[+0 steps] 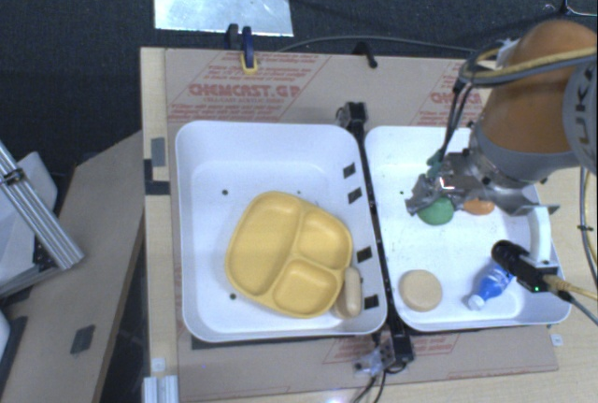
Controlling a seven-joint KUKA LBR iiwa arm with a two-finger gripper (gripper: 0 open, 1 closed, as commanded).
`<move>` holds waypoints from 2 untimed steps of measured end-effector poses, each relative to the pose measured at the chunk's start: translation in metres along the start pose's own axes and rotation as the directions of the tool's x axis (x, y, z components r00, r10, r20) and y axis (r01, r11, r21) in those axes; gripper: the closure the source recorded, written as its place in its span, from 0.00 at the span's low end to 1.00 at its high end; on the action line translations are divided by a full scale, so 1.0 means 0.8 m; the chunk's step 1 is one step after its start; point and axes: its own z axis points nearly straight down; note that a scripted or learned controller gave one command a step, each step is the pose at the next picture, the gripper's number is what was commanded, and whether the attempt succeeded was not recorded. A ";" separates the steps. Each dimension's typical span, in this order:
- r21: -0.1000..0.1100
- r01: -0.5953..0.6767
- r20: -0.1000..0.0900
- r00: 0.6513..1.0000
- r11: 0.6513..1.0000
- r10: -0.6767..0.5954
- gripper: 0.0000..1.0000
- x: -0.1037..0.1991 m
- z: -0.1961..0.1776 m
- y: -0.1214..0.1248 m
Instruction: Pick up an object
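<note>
Hand low over the right bin, at its upper middle, reaching in from the right under the grey arm with its orange band. Metal parts of the hand right against the upper left of a green ball; whether touching or just above, cannot tell. How far the hand is spread or pressed together: cannot tell, the wrist hiding it from above. Nothing seen pinched in it.

Green ball on the bin floor, partly covered by the hand. Just right of it, an orange object, mostly hidden beneath the arm. Nearer the front wall, a tan round disc, lying flat and well apart from the ball. To its right, a blue bottle with a white cap, lying tilted.

Left bin holding a yellow divided tray, with a small beige object touching its lower right edge. Both bins side by side on the tabletop.
</note>
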 end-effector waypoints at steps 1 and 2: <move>0.002 0.000 0.000 1.000 1.000 0.000 1.00 0.062 0.021 -0.013; 0.001 0.001 -0.001 1.000 1.000 -0.001 1.00 0.128 0.016 -0.023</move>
